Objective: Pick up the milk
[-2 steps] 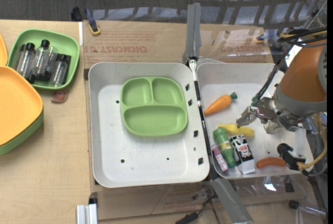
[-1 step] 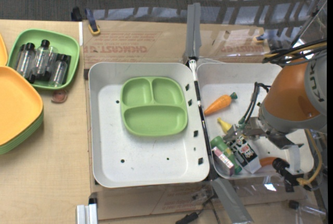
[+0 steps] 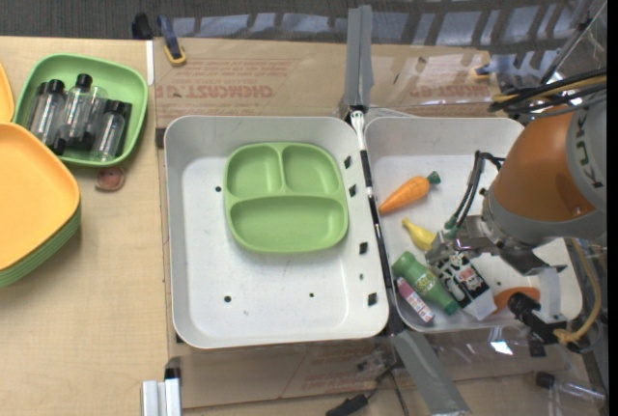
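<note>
From the camera above the bench, my arm [image 3: 546, 178] reaches in from the right and hangs low over the right bin [image 3: 439, 126]. My pincer [image 3: 452, 255] sits down among the clutter at the bin's near side; whether it is open or closed I cannot tell, since the wrist hides that.

Just beside it, toward the near edge, lies a small white carton with dark and red printing, which I take for the milk [image 3: 471, 287]. A green bottle [image 3: 423, 282] lies tilted against its left side. A banana [image 3: 418, 234] and a carrot [image 3: 406, 194] lie farther back. The left bin [image 3: 193, 211] holds a green divided plate [image 3: 286, 197].

I judge I am lowered here to grasp the carton.
</note>
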Robot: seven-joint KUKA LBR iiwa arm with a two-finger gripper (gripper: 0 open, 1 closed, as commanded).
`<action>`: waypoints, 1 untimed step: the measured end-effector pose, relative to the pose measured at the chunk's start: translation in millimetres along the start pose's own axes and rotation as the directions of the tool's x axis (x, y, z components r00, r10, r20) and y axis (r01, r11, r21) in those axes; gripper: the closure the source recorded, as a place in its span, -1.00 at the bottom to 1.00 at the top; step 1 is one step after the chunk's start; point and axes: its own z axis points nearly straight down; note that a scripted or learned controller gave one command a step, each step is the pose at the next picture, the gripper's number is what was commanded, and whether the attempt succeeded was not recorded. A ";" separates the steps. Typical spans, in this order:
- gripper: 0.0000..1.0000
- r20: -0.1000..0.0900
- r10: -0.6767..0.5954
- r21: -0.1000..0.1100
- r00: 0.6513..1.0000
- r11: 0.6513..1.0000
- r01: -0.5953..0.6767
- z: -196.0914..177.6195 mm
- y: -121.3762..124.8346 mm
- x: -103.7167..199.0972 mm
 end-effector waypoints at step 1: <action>1.00 0.001 0.331 0.005 0.944 0.943 -0.331 -89.9 -10.5 11.5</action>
